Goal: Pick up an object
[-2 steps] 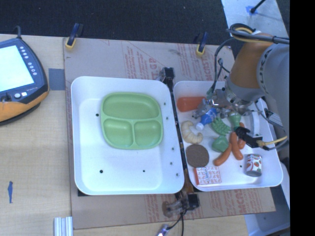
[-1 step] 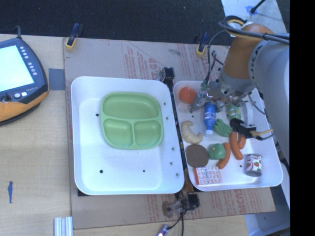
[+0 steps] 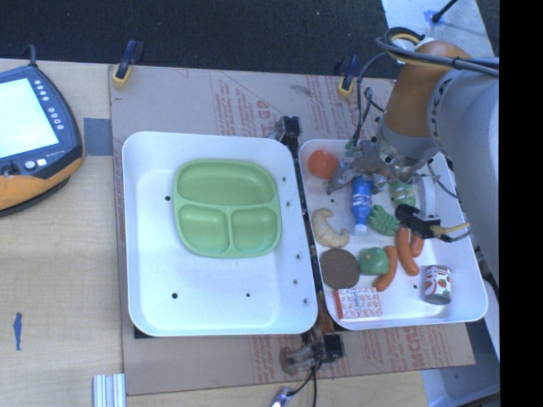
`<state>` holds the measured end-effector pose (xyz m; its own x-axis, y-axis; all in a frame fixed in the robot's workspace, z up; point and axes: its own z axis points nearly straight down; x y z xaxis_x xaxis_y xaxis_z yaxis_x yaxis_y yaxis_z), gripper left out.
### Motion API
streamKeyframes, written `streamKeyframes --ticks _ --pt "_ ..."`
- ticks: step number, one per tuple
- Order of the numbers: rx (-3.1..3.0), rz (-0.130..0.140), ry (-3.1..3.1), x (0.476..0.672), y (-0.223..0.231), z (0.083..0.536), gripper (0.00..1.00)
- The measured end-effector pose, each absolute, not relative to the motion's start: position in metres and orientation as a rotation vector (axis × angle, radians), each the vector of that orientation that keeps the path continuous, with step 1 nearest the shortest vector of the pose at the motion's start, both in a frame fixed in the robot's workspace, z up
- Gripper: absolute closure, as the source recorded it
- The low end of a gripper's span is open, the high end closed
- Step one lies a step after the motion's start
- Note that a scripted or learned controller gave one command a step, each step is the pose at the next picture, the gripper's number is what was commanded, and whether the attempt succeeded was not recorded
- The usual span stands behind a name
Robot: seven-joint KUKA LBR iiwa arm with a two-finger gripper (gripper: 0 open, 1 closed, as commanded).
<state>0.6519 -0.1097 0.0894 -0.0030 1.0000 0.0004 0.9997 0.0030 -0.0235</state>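
Note:
The right bin holds several small items. A blue bottle lies in its upper middle, pointing up and down the view. My gripper is low over the bin's far part, right at the bottle's top end. Its fingers look spread to either side of that end, open, with the bottle still lying on the bin floor. An orange-red ball sits just left of the gripper. The grey arm with its orange band comes in from the upper right and hides the bin's far right corner.
Also in the right bin: a cream curved piece, a brown disc, a green vegetable, orange sausages, a small can, a red-and-white box. The left bin holds a green divided plate. A tablet lies far left.

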Motion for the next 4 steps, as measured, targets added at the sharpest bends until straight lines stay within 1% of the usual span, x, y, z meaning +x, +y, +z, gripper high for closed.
streamKeyframes --ticks 2,3,4 --pt "-2.204 0.02 -2.213 0.652 -0.113 0.09 0.0" --pt "-2.207 0.024 -2.213 0.652 -0.108 0.089 0.0" --pt "-2.219 0.001 -2.226 0.657 -0.15 0.206 0.0"
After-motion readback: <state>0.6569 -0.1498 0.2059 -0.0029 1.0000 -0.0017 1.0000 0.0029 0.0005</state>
